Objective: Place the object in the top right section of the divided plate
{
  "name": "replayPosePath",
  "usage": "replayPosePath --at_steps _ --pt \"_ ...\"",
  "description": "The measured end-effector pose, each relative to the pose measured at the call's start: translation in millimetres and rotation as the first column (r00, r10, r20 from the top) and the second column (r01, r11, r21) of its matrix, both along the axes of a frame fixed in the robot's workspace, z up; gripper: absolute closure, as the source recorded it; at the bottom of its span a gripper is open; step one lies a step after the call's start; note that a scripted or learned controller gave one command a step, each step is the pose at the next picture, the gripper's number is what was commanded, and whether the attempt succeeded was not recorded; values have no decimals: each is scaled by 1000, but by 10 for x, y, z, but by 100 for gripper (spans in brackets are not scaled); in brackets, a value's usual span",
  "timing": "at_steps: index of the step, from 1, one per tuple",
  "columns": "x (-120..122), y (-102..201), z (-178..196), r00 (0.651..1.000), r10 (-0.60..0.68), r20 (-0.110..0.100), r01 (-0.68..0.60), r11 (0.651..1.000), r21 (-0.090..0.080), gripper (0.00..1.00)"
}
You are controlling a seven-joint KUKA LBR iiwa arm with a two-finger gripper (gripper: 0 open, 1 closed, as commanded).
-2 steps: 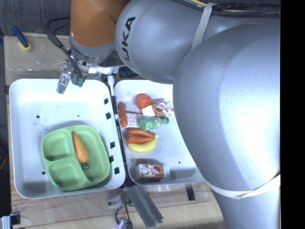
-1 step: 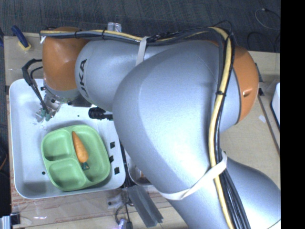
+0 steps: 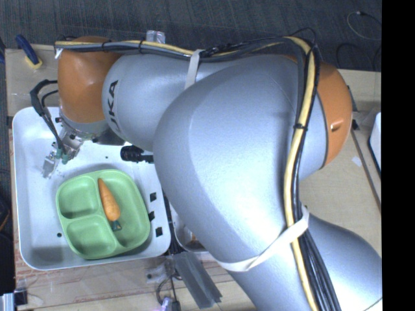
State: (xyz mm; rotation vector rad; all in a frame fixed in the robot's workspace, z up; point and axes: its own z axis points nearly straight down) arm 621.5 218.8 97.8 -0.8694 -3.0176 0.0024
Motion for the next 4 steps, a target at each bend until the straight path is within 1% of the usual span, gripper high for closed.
replayPosePath --at_steps 1,2,3,4 --pt "4 8 106 1000 5 1 -5 1000 0 100" --pt "274 2 867 958 286 6 -286 958 0 100" --pt "281 17 979 957 290 10 -290 957 0 100" --pt "139 -64 1953 957 289 5 -289 957 1 100"
